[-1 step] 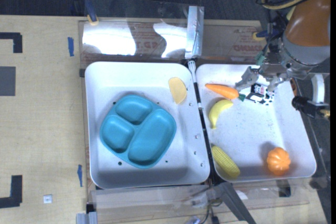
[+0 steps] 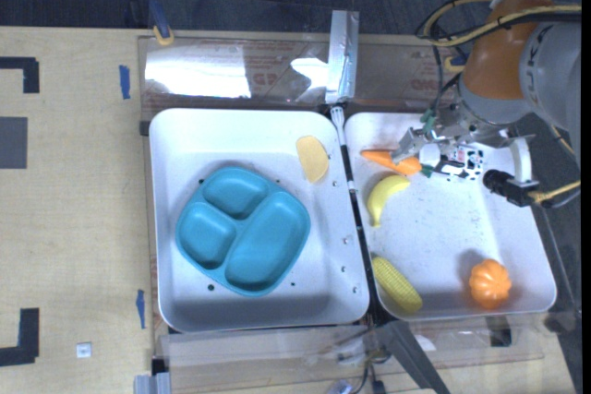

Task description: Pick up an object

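Observation:
In the right bin (image 2: 517,240) an orange carrot (image 2: 383,160) lies near the back left corner. A yellow banana (image 2: 385,195) curves just below it. A yellow corn cob (image 2: 397,284) rests at the front left, and a small orange pumpkin (image 2: 489,281) sits at the front right. My gripper (image 2: 420,150) hangs low over the back of this bin, right at the carrot's right end and seemingly touching it. The wrist hides how it meets the carrot.
The left bin (image 2: 175,143) holds a blue divided plate (image 2: 243,228) and a pale yellow oval piece (image 2: 313,158) by its right wall. The arm's orange band (image 2: 499,60) and cables hang over the right bin's back edge. A metal bracket (image 2: 343,55) stands behind the bins.

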`<state>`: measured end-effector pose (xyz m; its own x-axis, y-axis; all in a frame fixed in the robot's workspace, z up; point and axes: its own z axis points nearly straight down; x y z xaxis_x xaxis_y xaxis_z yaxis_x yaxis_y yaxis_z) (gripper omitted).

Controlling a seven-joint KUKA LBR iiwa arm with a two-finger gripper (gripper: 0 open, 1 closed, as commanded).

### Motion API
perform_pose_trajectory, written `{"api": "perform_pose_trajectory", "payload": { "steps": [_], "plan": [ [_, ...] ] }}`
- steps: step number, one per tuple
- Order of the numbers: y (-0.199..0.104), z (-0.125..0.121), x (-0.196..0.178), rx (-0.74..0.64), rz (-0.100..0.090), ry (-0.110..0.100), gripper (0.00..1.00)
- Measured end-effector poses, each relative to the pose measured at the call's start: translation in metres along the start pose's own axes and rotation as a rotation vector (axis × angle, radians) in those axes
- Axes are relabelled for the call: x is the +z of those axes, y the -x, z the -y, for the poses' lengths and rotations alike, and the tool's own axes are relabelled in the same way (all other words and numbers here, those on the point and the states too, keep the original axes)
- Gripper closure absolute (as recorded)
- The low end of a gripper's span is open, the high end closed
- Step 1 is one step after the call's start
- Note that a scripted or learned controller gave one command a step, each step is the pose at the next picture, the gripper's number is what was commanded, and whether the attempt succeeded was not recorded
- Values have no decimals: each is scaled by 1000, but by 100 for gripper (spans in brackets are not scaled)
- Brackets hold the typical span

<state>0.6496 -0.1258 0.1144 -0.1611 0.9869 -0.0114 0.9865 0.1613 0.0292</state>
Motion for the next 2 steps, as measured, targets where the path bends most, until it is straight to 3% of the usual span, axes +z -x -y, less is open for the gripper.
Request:
{"api": "perform_pose_trajectory", "payload": {
  "steps": [1, 2],
  "plan": [
    [-35, 6, 27, 2, -12, -26, 0],
    [-34, 5, 15, 4, -11, -21, 100]
  ]
}}
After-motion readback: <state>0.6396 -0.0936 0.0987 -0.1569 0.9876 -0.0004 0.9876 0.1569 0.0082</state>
